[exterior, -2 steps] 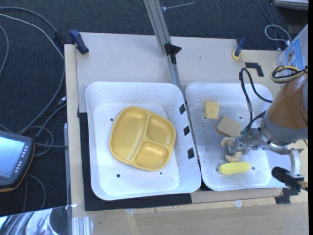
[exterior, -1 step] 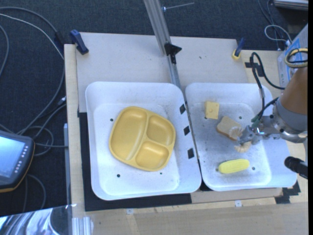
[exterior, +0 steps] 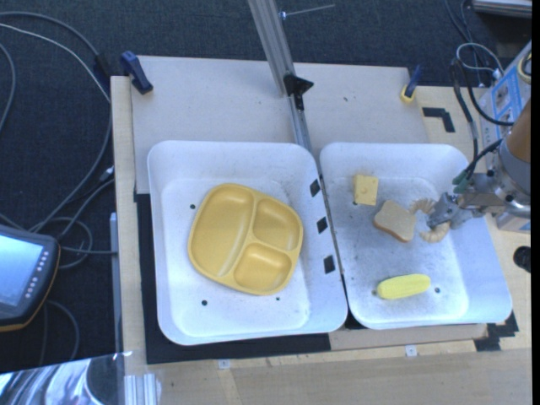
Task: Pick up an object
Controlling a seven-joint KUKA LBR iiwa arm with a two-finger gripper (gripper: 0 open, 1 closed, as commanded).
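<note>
While nothing is lifted yet, the gripper (exterior: 442,216) sits low at the right bin's (exterior: 485,302) three o'clock, beside a bread slice (exterior: 395,220); finger state unclear.

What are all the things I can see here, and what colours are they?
Bins: two, white, side by side on the bench.
Tray: one, yellow, three compartments, in the left bin.
Cheese: one, yellow block, near the back of the right bin.
Bread: one, tan slice, middle of the right bin.
Corn: one, yellow, near the front of the right bin.
Small pale thing: one, beige, beside the bread under the pincer; too small to name.
Clamps: two, blue, at the board's back corners.
Pole: one, silver, rising from behind the bins.
Screen: one, at the left edge.
Arm: one, grey, from the right.
Pincer: one, grey, over the right bin by the bread.
</note>
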